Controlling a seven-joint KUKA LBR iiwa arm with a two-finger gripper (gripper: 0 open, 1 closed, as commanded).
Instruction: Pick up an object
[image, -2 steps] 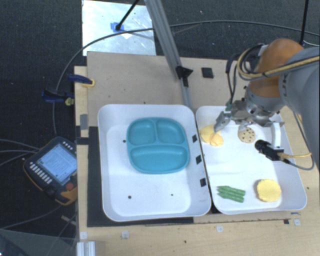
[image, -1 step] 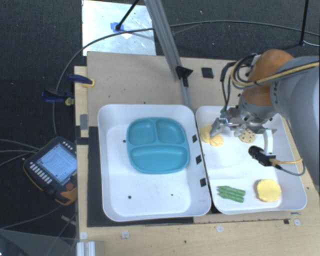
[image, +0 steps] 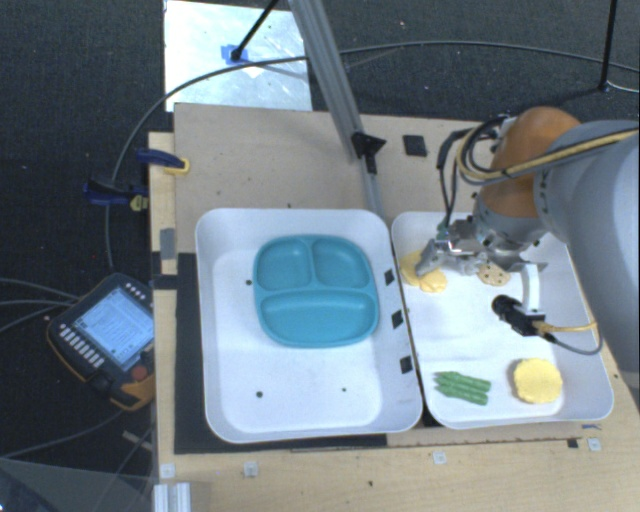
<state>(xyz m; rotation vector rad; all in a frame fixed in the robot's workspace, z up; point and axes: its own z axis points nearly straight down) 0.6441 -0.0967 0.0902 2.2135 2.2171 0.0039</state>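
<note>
While the arm (image: 570, 170) reached in from three o'clock, the two white bins held the following. Left bin (image: 230, 380): one teal divided plate (image: 315, 290), three compartments, lying flat towards twelve o'clock. Right bin (image: 590, 395): a pale yellow piece (image: 428, 276) at ten o'clock, a brown perforated cracker (image: 492, 272) just beside it, green beans (image: 462, 387) at six o'clock, and a round yellow item (image: 537, 381) at five o'clock (well apart from the beans). Gripper (image: 440, 255) sat low over the pale yellow piece; whether it was open or closed could not be told.
</note>
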